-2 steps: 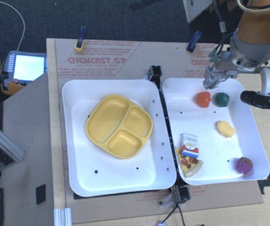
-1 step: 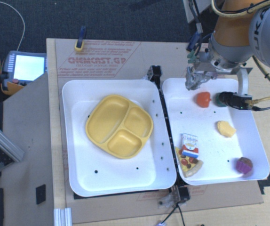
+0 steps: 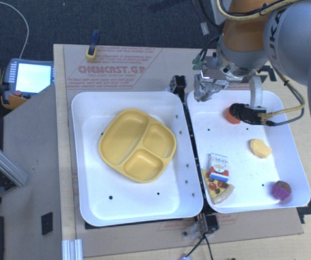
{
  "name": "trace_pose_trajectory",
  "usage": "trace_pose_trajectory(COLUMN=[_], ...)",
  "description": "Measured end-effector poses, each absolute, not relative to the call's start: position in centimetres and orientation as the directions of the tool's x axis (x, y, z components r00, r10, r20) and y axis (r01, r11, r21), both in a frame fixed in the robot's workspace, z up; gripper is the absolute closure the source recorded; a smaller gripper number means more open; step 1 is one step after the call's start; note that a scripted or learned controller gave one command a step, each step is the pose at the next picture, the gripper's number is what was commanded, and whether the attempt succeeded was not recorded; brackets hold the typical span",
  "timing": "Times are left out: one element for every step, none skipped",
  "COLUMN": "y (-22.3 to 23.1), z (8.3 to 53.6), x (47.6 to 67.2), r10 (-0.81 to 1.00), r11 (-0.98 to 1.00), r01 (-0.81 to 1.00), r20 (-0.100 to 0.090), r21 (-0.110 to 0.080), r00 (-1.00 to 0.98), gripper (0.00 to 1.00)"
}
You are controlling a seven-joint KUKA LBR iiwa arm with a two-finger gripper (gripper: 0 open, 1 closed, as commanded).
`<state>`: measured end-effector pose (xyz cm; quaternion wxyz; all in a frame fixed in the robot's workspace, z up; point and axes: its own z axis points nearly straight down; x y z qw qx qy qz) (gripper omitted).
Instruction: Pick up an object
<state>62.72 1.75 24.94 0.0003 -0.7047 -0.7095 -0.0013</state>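
The right bin (image 3: 285, 123) holds several small items: a white, blue and red packet (image 3: 218, 167), a toy pizza slice (image 3: 219, 190), a pale yellow lump (image 3: 260, 148), a purple piece (image 3: 281, 189) and an orange-red piece (image 3: 233, 115) partly covered by a black cable fitting. My gripper (image 3: 205, 91) hangs over the far left corner of that bin, open, with nothing between its fingers. It is well apart from all the items; the orange-red piece lies closest, to its right.
The left bin (image 3: 85, 161) holds a yellow divided plate (image 3: 138, 144). A black clamp (image 3: 177, 83) sits at the far end of the ridge between the bins. A yellow cable (image 3: 285, 111) trails from the arm across the right bin's far side.
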Motion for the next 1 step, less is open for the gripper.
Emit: trace_pose_trajectory(y=[7.38], z=[23.2], x=[62.69], r10=[1.0], r11=[0.006], r01=[1.0], r20=[0.002], r21=[-0.004], r00=[-0.006], gripper=[1.0])
